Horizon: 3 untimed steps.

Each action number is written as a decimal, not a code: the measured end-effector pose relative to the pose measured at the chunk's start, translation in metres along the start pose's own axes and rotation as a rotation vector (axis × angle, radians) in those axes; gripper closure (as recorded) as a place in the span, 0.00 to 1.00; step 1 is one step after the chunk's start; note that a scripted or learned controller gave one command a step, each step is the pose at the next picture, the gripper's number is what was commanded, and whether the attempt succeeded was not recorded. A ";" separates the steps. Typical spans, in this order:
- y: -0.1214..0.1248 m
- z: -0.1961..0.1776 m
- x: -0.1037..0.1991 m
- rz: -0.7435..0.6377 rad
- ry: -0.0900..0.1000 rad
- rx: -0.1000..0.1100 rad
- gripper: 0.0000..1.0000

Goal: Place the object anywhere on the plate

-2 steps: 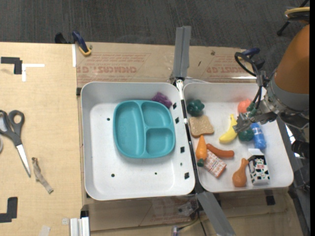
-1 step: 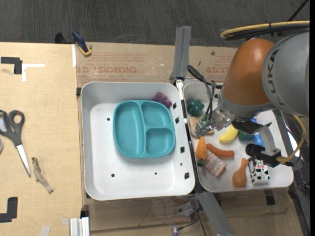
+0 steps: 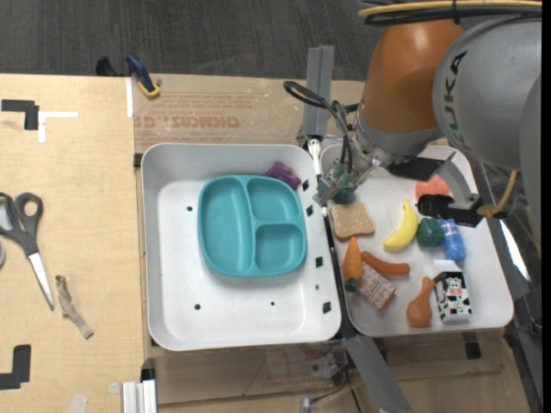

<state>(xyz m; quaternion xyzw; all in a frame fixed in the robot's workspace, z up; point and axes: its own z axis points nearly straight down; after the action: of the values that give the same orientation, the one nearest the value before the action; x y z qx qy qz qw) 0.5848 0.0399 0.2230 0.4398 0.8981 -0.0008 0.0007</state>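
Note:
The teal divided plate (image 3: 252, 225) lies in the left bin (image 3: 172, 308), with nothing on it. My gripper (image 3: 334, 186) hangs low over the near-left corner of the right bin (image 3: 495, 308), close to the wall between the two bins. Just below it a slice of toast (image 3: 352, 221) lies flat. A small dark green shape sits right at the gripper's tip; I cannot tell whether it is held. A purple object (image 3: 284, 174) rests in the left bin by the plate's far right corner.
The right bin holds a banana (image 3: 401, 228), a carrot (image 3: 352, 259), a sausage (image 3: 387, 265), a wrapped snack (image 3: 375, 286), a milk carton (image 3: 453, 298), a blue bottle (image 3: 452, 241) and an orange piece (image 3: 420, 303). Scissors (image 3: 30, 239) lie on the bench at left.

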 end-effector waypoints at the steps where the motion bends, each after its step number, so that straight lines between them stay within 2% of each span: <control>1: 0.000 0.000 0.000 0.000 0.000 0.000 0.00; 2: 0.000 0.000 0.000 0.000 0.000 0.000 0.00; 3: -0.027 -0.208 -0.062 0.173 0.000 0.001 0.00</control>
<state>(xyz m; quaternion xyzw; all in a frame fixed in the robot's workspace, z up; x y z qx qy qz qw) 0.6009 -0.0254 0.4307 0.5156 0.8568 -0.0011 0.0006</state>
